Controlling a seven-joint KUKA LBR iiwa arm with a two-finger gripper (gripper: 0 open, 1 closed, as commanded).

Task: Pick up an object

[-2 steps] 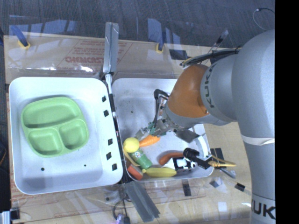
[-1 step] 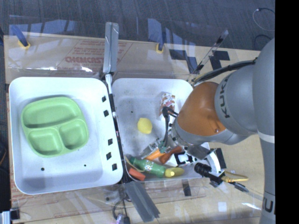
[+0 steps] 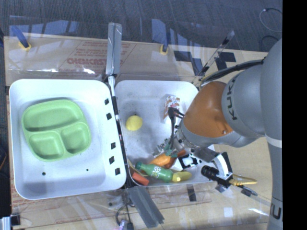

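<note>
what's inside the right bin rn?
Right bin holds a yellow ball, a small wrapped packet, and a pile by its near wall: green bottle, orange pieces. The arm covers the bin's right part; contents there unseen.

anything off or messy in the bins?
Nothing spilled or broken. The green bottle lies on its side in a heap of small items at the right bin's near edge; the yellow ball sits apart.

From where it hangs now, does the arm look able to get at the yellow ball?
Probably yes. The yellow ball sits alone on bare floor in the right bin, apart from the pile near the gripper, with nothing between them.
</note>
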